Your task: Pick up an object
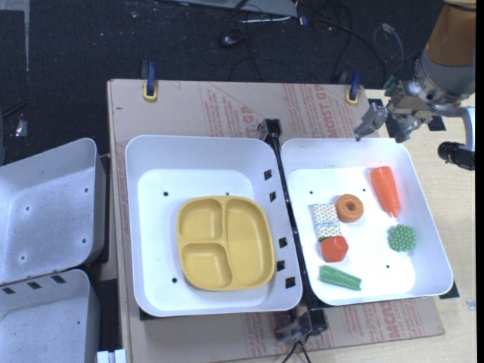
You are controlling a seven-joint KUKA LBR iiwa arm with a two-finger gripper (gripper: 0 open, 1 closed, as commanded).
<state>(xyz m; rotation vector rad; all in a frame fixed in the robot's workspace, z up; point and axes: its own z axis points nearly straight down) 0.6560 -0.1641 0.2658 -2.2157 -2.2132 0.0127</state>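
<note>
My gripper (386, 125) hangs above the far edge of the right bin (431, 278), open, with nothing between its fingers. In that bin lie an orange carrot (385, 190), a brown doughnut (349, 208), a white patterned packet (324, 219), a red tomato (334, 249), a green broccoli (402, 237) and a green pea pod (339, 279). The carrot is the nearest item, just in front of the gripper toward the camera. All the items lie apart from the fingers.
The left bin (151, 172) holds a yellow divided plate (225, 242). A black divider (283, 203) runs between the bins. Two blue-and-yellow clamps (150, 81) hold the board at the back. Spare white bins (45, 203) lie off the bench to the left.
</note>
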